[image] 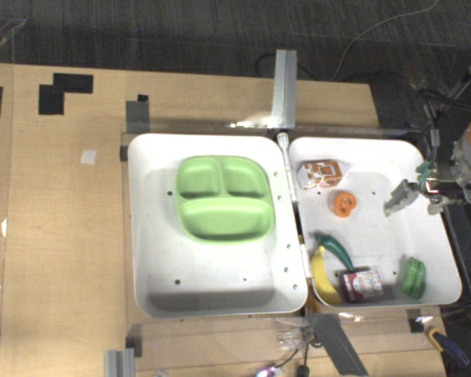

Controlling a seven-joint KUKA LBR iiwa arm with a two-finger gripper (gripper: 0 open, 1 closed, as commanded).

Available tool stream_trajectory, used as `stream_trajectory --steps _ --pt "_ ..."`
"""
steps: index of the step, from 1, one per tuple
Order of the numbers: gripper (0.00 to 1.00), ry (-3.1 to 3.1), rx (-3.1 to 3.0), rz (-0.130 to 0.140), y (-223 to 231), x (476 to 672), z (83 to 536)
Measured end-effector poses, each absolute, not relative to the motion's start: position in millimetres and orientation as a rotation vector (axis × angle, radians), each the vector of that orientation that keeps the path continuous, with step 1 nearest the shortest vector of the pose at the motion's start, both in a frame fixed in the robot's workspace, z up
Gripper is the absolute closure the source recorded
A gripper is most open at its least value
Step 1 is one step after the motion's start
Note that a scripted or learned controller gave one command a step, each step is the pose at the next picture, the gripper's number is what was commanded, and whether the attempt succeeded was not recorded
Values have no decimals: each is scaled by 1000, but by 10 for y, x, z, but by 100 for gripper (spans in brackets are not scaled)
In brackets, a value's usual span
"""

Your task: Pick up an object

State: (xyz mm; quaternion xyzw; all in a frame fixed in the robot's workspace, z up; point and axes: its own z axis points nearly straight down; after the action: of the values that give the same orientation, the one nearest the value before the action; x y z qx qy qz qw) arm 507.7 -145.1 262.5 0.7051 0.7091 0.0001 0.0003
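Observation:
The right bin (377,151) holds several items. A white-and-orange packet (322,174) lies at its back left, with a small orange round piece (345,203) just in front of it. Along the front lie a yellow banana (323,277), a teal curved tool (335,250), a dark maroon jar (361,283) on its side and a green round object (413,277). My gripper (416,200) hovers over the bin's right side, open, with bare white floor between its fingers. It is apart from every item.
The left bin (153,210) holds a green divided plate (220,196). A metal post (286,85) stands behind the seam between the bins. The arm comes in over the right bin's right rim.

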Motion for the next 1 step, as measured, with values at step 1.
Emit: stream_trajectory --steps 1 --pt "0 1960 2457 0 -1317 6146 1320"
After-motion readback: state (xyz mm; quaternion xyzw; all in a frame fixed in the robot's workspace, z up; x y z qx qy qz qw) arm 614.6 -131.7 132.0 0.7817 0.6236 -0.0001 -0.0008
